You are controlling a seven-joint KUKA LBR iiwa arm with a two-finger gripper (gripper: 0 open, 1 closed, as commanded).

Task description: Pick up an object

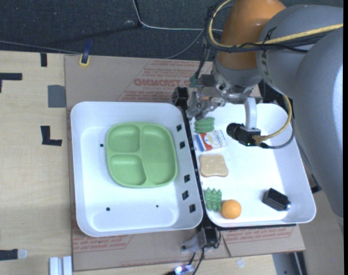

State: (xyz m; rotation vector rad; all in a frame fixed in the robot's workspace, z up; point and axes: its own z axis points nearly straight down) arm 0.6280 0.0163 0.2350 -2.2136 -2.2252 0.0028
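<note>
Your gripper [201, 109], fingers unreadable, hangs over the green piece [204, 125] crowding the right bin's [294, 171] wall; expect a wall strike or miss.

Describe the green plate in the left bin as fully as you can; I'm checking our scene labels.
The green plate is a pale green divided tray with rounded corners, plastic by its look and matte. Raised ridges split it into three compartments: two smaller ones on its left side and a longer one on its right. It lies flat, right side up, turned slightly askew, on the floor of the left bin, roughly in its middle and nearer the far wall. All three compartments hold nothing. Nothing but the bin floor touches it.
</note>
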